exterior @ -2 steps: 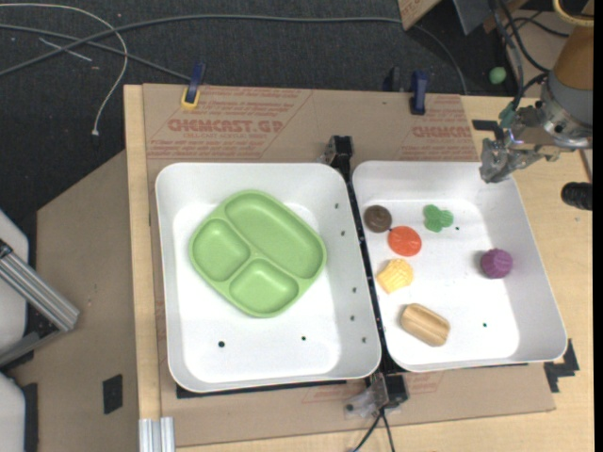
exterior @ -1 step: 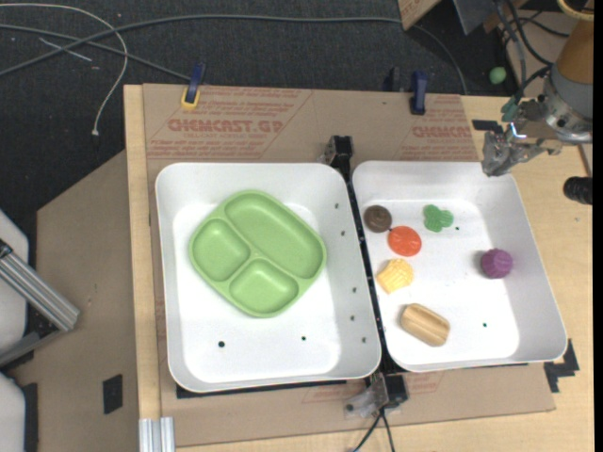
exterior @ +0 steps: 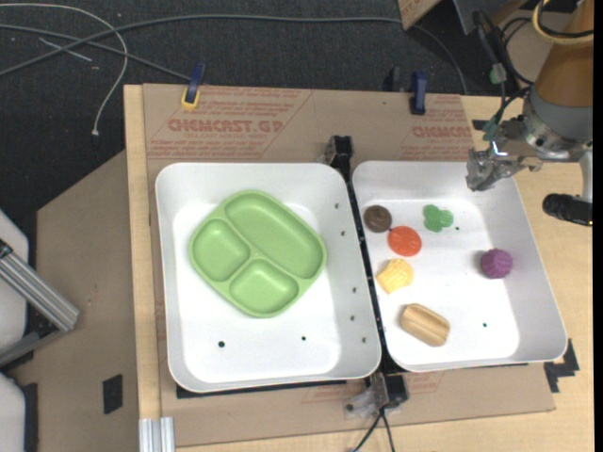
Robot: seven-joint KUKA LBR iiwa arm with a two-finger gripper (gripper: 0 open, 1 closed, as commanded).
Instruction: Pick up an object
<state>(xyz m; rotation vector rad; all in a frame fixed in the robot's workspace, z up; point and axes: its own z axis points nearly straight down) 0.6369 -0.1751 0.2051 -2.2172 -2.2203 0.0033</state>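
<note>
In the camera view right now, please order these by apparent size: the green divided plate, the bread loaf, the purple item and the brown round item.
Largest to smallest:
1. green divided plate
2. bread loaf
3. purple item
4. brown round item
The last two look close, so their order is unsure.

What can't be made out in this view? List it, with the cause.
- Gripper, camera view: too small and blurred to tell its finger state.
- Arm, camera view: cut off by the right and top edges.
- Brown object and green object in the right bin: too small to identify.
</note>
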